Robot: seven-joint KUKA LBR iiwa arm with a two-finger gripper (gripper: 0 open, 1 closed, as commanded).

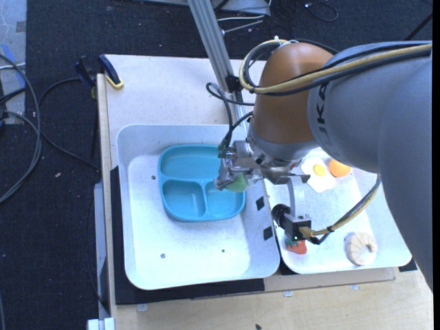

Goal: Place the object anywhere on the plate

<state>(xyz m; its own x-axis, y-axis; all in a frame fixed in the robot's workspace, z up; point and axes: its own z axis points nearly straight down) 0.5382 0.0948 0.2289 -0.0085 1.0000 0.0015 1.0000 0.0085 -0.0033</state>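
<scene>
Dark carpet with cables surrounded the pale surface point(172, 81), which carried two white bins side by side. From the camera view, the blue plate point(192, 191) with three compartments lay in the left bin point(137, 253). The pincer point(230, 177) hung over the plate's 3 o'clock rim, narrowly set, with a small green object point(238, 182) seemingly between its fingers. The right bin point(385, 253) held an egg-like toy point(318, 174), an orange piece point(339, 168), a shrimp-like piece point(360, 247) and a red item point(296, 247). In my judgement, release called for shifting toward 9 o'clock, lowering over a compartment, then opening gently.
</scene>
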